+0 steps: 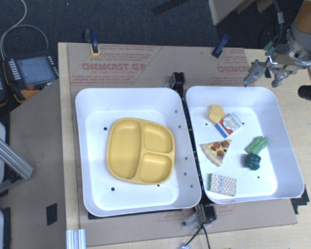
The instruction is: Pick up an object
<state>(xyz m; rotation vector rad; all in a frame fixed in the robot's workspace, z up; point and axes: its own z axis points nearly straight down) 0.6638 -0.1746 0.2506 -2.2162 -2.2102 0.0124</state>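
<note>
The right bin (280,108) holds several small items. A yellow block (215,113) lies beside a white, red and blue packet (231,123). A pizza slice toy (217,151) sits mid-bin, with a green broccoli toy (254,152) to its right. A patterned green-white card (222,184) rests near the front wall. My gripper (267,72) hangs above the back right rim of this bin, well apart from every item. Its fingers are spread open with nothing between them.
The left bin (90,108) bears a yellow divided plate (140,150). A black clamp (177,80) sits between the bins at the back. Blue and yellow clips hold the cardboard base (145,61). Electronics and cables lie off the bench at the left.
</note>
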